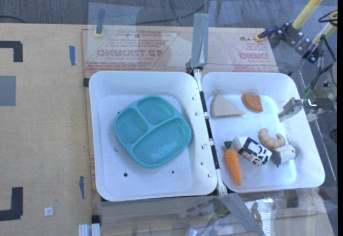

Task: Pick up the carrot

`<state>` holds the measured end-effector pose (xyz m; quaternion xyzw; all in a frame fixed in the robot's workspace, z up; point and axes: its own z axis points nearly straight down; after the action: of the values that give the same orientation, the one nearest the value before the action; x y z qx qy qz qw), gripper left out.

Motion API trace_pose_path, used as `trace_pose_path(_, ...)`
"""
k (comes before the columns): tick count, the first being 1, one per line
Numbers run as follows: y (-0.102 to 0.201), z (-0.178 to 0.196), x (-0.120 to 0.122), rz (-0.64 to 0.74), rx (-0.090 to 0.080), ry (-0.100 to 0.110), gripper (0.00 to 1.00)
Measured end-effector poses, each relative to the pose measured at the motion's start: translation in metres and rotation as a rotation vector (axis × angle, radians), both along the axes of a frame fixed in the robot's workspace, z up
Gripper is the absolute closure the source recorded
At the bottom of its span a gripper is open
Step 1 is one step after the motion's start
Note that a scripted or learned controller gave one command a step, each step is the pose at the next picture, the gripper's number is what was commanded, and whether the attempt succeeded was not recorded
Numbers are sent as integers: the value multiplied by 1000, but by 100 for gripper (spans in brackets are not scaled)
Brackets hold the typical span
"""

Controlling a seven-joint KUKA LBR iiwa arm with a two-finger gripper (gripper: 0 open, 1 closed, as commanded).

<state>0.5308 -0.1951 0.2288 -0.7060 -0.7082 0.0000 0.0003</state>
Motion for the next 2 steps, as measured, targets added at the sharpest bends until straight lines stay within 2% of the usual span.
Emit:
trace_pose_path(1,62,-108,-26,229,-10,-26,0)
trace_pose_path(2,80,-116,6,481,-26,-41,0)
